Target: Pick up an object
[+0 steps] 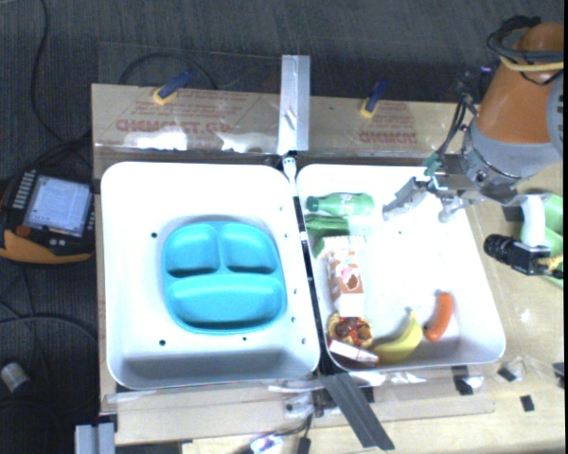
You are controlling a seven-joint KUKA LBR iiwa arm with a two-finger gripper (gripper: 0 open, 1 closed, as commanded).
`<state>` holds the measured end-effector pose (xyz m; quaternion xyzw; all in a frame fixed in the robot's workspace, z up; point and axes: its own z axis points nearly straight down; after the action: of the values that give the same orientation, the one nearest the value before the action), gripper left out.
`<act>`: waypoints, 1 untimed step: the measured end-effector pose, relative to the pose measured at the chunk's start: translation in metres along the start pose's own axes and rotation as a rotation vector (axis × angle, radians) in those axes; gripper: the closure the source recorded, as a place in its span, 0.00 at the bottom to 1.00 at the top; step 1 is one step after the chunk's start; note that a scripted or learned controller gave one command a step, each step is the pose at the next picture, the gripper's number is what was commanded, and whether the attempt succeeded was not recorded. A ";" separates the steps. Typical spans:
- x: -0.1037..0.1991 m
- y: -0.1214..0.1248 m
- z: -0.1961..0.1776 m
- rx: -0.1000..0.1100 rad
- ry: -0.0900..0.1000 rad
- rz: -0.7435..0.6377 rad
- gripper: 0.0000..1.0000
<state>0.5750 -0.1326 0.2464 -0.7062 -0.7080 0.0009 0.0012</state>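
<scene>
1. In the camera view, you have the gripper (424,197) near the far right corner of the right bin (473,282), reaching in from the right; its two fingers look spread apart, with nothing between them.
2. Your candidate objects all lie in that right bin. A green bottle (338,203) rests on its side at the far left corner, touching the bin's left wall.
3. Just nearer than the bottle, along the same left wall, a white snack packet (346,270) lies lengthwise.
4. At the near left corner sits a small pack with dark red fruit (348,330), and a banana (400,340) curves just beside it along the near edge.
5. An orange-red sausage-shaped toy (439,316) stands tilted near the near right corner, just beside the banana's tip.
6. The left bin (133,253) carries a blue divided tray (224,274) in its middle.
7. Judging progress: nothing is lifted yet. You'd reckon the whole pick remains — choosing an object, descending, closing, raising. The bottle is nearest the gripper.
</scene>
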 end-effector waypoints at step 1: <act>-0.029 -0.040 0.079 0.002 0.001 0.327 0.00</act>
<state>0.5350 -0.1612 0.1677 -0.8120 -0.5836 0.0015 0.0023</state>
